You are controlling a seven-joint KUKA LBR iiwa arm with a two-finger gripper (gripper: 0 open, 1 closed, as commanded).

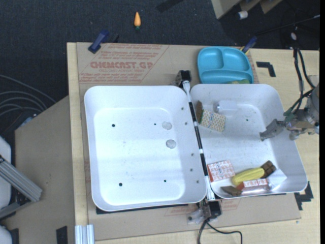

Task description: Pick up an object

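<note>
The right bin [284, 151] holds several small items. A patterned packet [212, 120] lies near its left wall, with a clear plastic piece [225, 107] just behind it. At the front lie a red-and-white card [220, 170], a yellow banana-shaped object [249, 175], a brown bar [267, 166] and a red-and-white wrapper [254, 186]. My gripper [277, 128] hangs over the right bin's right side, above bare floor and touching none of these items. Two small round discs [167, 125] [171, 144] rest in the left bin [101, 116].
A blue divided tray [225, 65] stands on the bench behind the right bin. A blue clip [98, 42] lies at the bench's back left corner. Cables [299, 70] run along the right edge near the arm.
</note>
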